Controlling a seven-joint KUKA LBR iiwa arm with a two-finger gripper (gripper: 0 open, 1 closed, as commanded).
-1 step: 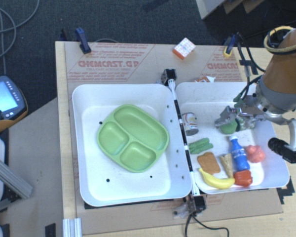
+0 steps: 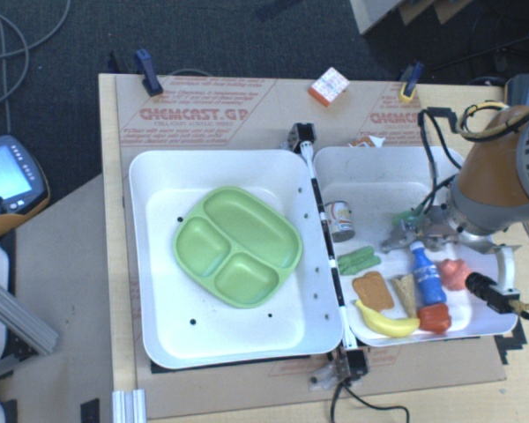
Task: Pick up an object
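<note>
The right bin (image 2: 370, 179) holds several small things. Along its near side lie a yellow banana (image 2: 386, 322), a brown cracker-like piece (image 2: 372, 291), a green pod (image 2: 357, 260) and a red item (image 2: 435, 320). A blue bottle (image 2: 426, 278) lies among them beside a pink item (image 2: 454, 273), and a small can (image 2: 339, 220) sits near the divider. My gripper (image 2: 404, 233) hangs low over the bin's middle, just above and left of the bottle's cap. I see nothing clearly held.
A green divided plate (image 2: 238, 245) lies in the left bin (image 2: 159, 311). On the bench behind the bins are a small orange-and-white box (image 2: 329, 85) and two blue clamps (image 2: 147, 71) (image 2: 411, 79). Black cables (image 2: 441, 144) loop off the wrist over the right bin.
</note>
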